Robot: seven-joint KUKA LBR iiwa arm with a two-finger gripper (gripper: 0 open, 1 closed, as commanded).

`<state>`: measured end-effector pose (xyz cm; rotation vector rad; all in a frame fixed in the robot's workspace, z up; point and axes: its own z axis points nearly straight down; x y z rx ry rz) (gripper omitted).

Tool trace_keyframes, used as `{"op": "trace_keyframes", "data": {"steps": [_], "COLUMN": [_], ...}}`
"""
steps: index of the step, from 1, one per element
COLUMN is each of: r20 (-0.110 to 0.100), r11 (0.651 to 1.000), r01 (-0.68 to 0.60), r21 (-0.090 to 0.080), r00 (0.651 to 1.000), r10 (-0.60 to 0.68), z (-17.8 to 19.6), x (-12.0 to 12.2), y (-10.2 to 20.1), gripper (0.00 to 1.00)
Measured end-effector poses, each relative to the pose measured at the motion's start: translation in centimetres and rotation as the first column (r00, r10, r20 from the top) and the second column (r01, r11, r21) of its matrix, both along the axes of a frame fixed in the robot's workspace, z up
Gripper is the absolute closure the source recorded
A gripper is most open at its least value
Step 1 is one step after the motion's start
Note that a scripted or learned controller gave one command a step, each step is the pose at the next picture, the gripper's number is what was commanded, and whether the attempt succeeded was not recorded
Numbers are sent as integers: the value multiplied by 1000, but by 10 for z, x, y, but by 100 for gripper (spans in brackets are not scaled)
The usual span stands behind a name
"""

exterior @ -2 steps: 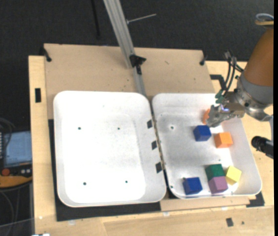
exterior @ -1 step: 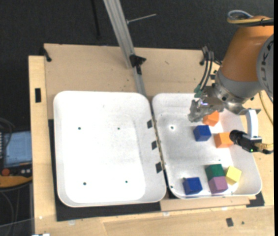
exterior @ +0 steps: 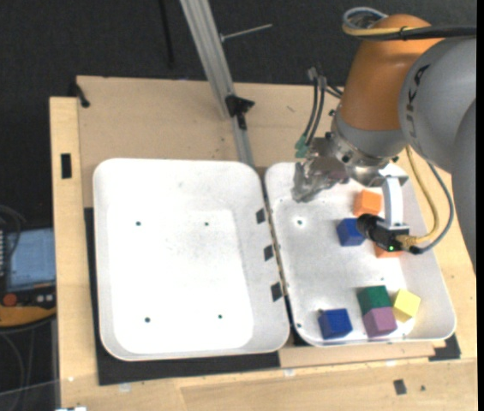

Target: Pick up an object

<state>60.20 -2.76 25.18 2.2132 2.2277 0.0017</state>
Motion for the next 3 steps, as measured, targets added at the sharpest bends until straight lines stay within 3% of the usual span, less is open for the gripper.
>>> {"op": "trace_keyframes", "data": {"steps": [1, 2, 3], "r20": [1, 0, -1], "r11": [1000, 1000, 1000], "r01": [-1, 1, 2], "r21": [1, -1, -3], "r00": [1000, 1000, 1000], "r10": [1, -1, -2], "z": [4, -15, -14], "x": [18, 43, 43], "y": [54, 100, 97], "gripper": [100, 100, 0]}}
